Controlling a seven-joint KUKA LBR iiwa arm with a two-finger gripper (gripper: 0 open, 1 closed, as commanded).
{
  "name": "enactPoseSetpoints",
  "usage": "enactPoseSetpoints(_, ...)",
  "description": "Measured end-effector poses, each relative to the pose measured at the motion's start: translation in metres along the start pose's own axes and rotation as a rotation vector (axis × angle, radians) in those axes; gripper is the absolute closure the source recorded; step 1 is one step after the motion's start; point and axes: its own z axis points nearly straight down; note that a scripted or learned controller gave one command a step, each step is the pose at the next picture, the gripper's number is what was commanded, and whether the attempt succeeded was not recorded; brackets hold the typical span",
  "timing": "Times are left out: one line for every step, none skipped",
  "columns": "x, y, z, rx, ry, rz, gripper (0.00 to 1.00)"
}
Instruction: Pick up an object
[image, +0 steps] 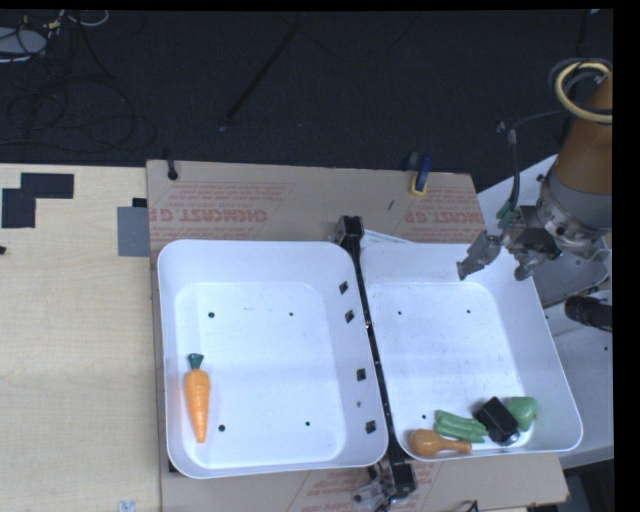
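Note:
An orange toy carrot with a green top lies near the left wall of the left bin. In the front right corner of the right bin several small things are bunched: a tan pear-shaped piece, a green bean-like piece, a black block and a green rounded piece. My gripper hangs over the back right rim of the right bin, its two fingers spread apart with nothing between them, far from the bunch.
A black divider runs between the two bins. Cardboard lies under them, with a blue-and-yellow clip at its back edge. The arm's grey body with its orange band fills the upper right.

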Motion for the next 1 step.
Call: enactPoseSetpoints(0.0794, 0.021, -0.1256, -0.013, 0.0, -0.009, 0.0)
